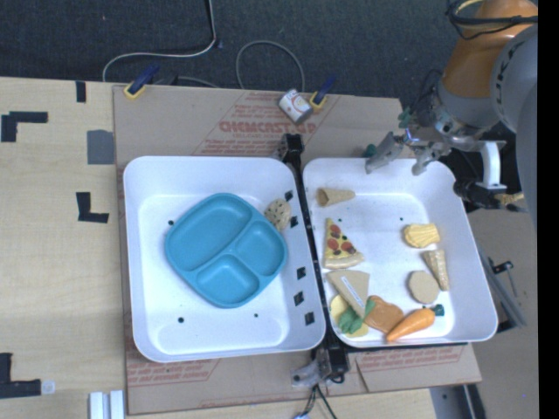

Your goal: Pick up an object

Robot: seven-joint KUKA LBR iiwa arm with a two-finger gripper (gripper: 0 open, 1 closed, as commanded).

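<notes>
While the tool [403, 155] is poised above the far rim of the right bin [476, 260], near that bin's far right corner, its two fingers are seen spread apart with nothing between them. No object is named by the task, so any of the toy foods in the right bin could be taken; all of them lie on the near side of the tool, toward the bin's front edge. The closest is judged to be the cone-shaped piece [334, 196], lying by the far left corner of the right bin, just beside the divider, its long axis running roughly across the bin, parallel to the far rim. The pizza slice [340, 245] is found further along the left wall, pointing toward the far rim. The yellow crinkled piece [421, 234] sits near the right wall (well apart from the cone). A carrot [412, 322] and other pieces are crowded along the front edge, touching one another. The left bin [148, 321] carries a blue divided plate [227, 249].
</notes>
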